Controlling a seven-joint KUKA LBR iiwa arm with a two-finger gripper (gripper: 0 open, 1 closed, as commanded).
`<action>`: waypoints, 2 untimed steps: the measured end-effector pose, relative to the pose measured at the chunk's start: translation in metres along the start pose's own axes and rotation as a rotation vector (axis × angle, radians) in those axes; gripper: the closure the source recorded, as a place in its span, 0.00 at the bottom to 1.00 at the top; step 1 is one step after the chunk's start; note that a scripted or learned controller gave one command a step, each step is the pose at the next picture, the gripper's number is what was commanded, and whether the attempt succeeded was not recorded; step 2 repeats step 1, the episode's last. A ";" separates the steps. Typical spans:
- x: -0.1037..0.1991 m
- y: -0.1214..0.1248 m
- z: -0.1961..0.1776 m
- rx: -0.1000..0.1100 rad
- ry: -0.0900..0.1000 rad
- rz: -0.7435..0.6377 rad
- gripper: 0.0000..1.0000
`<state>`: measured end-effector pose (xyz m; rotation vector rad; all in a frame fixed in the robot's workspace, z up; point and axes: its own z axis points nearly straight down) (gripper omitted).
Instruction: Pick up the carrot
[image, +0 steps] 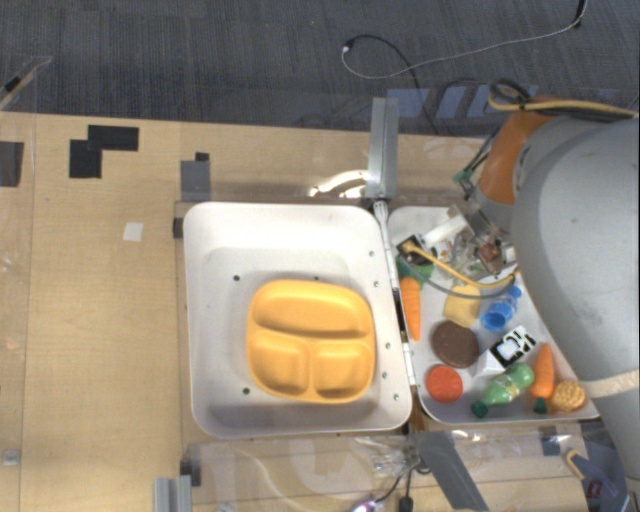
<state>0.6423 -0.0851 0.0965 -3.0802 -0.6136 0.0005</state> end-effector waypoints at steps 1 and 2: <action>0.013 0.008 0.007 0.012 -0.008 0.159 1.00; 0.013 0.008 0.007 0.012 -0.008 0.159 1.00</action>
